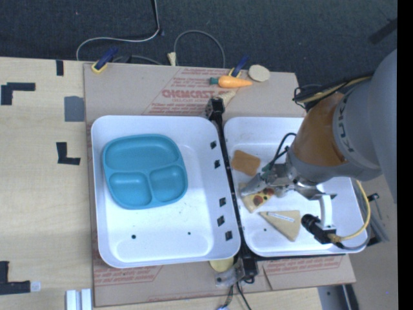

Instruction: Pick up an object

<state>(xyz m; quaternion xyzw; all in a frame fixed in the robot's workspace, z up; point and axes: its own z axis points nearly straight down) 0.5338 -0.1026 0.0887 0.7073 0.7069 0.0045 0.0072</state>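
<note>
White right bin (342,247) holds toy food; the gripper (261,185) hangs just above a pizza slice (255,201), whether its grip is spread or pressed together I cannot tell.

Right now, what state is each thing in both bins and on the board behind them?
Blue divided tray: flat, upright, in left bin.
Brown square piece: lying flat in right bin.
Pizza slice: flat, beside the gripper.
Wedge-shaped sandwich piece: flat, apart from gripper.
Toy carrot: lying on cardboard, outside the bins.
</note>
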